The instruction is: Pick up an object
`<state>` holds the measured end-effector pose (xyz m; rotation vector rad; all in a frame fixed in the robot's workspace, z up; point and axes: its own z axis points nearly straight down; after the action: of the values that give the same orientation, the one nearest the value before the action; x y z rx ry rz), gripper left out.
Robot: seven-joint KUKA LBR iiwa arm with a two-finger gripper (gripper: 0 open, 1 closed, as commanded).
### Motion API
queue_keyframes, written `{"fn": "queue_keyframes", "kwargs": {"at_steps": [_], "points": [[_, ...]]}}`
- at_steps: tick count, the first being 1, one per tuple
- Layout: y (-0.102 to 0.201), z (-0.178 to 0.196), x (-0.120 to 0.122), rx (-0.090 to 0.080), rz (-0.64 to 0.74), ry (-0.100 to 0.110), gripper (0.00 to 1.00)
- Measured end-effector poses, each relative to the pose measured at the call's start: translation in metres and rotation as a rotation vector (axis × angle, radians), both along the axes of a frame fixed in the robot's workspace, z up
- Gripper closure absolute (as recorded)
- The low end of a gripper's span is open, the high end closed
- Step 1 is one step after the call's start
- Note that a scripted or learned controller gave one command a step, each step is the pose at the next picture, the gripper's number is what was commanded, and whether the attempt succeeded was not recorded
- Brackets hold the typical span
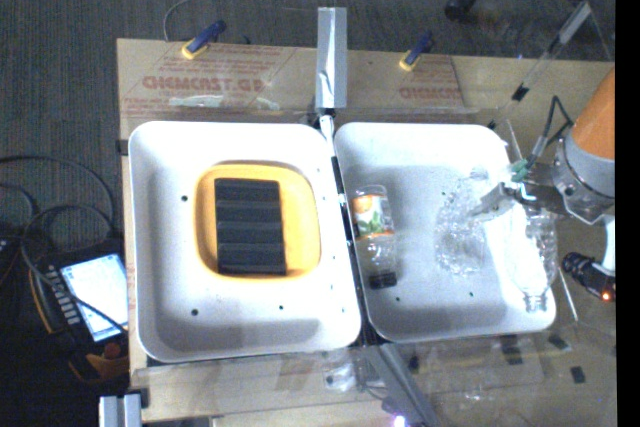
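Bench (250,85): brown board top, red lettering on it, two yellow-and-blue clamps at the far edge

Left bin (160,245): shallow, white. Contents: one yellow tray (305,225) with rounded corners, lying flat near the middle; a black ribbed insert (249,226) sits inside it, covering most of its floor

Right bin (420,155): shallow, white, touching the left bin along the centre seam. Contents:
- small clear bottle (375,235) with an orange-and-green label and a dark cap, lying on its side close to the left wall, cap toward the near edge
- crumpled clear plastic piece (458,235), mid-bin, apart from the small bottle
- clear plastic bottle (530,260), lying along the right wall, neck toward the near corner

Arm (600,140): grey with orange band, entering from the right edge above the right bin's right rim

Gripper (505,195): over the right part of the right bin, beside the crumpled plastic and above the clear bottle's upper end. Claw state: cannot tell, its outline blurs into the clear plastic
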<state>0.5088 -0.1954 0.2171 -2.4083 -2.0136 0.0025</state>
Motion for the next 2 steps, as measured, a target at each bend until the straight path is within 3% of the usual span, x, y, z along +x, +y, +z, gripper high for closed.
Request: {"fn": "queue_keyframes", "kwargs": {"at_steps": [1,2], "points": [[-0.001,-0.119,0.023,-0.003,0.125,-0.011,0.0],[-0.014,-0.125,0.091,0.006,0.212,-0.01,0.0]]}}
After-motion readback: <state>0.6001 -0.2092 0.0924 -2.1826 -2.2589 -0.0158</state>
